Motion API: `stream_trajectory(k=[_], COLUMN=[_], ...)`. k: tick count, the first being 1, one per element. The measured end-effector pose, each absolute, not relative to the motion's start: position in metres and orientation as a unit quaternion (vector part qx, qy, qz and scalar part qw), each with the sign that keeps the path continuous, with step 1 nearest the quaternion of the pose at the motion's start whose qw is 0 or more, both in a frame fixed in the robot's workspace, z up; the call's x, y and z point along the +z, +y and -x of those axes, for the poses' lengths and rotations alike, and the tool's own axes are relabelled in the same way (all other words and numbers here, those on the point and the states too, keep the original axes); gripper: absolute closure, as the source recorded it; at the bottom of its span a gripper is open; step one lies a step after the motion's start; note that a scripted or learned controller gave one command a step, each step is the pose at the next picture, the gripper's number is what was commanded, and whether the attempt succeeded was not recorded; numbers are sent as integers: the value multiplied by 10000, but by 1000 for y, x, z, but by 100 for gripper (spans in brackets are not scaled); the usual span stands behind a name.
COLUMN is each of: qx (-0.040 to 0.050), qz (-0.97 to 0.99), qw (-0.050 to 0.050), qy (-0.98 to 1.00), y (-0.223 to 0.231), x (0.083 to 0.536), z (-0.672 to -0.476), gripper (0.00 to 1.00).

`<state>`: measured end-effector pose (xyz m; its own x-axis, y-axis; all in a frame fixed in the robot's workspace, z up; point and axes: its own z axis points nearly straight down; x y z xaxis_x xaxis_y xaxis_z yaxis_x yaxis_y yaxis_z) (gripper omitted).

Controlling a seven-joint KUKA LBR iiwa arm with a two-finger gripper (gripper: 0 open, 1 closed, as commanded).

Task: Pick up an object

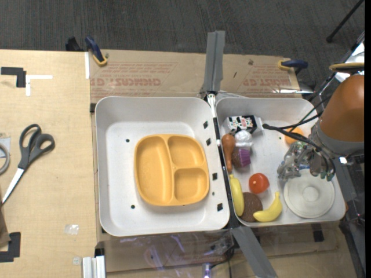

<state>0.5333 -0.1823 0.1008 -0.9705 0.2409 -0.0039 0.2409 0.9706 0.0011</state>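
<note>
My gripper (294,164) hangs low over the right bin (272,106), just above the rim of a clear plastic lid or dish (310,197) in the bin's near right corner, and I cannot tell from this angle how it is set or whether it has anything. No object is named for me, so I judge the closest candidates: the clear dish right below me, the tomato (258,182) a little to its left, and the small banana (269,211) lying at the bin's near edge, touching a brown round fruit (251,204). The banana's long axis runs from lower left up to the right, its tip curling up toward the dish. A second, longer banana (236,193) lies along the divider wall, end to end with a carrot (228,149). The risks as I see them: the dish is thin, see-through and flat, so I could slide off its rim; the tomato could roll away if nudged; and the pieces are crowded enough that closing on one may shove its neighbour. The left bin (110,155) carries an orange divided plate (171,169), well apart from me.
</note>
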Motion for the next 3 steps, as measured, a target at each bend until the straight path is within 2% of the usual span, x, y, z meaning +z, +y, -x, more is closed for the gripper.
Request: stream_trajectory(k=[1,2,3], qx=[26,-3,-2], qz=[-1195,-346,-451], qw=[64,44,41], qy=[9928,9994,9990], y=[-178,-216,-208], x=[102,95,95], z=[-537,-575,-610], gripper=[0,0,0])
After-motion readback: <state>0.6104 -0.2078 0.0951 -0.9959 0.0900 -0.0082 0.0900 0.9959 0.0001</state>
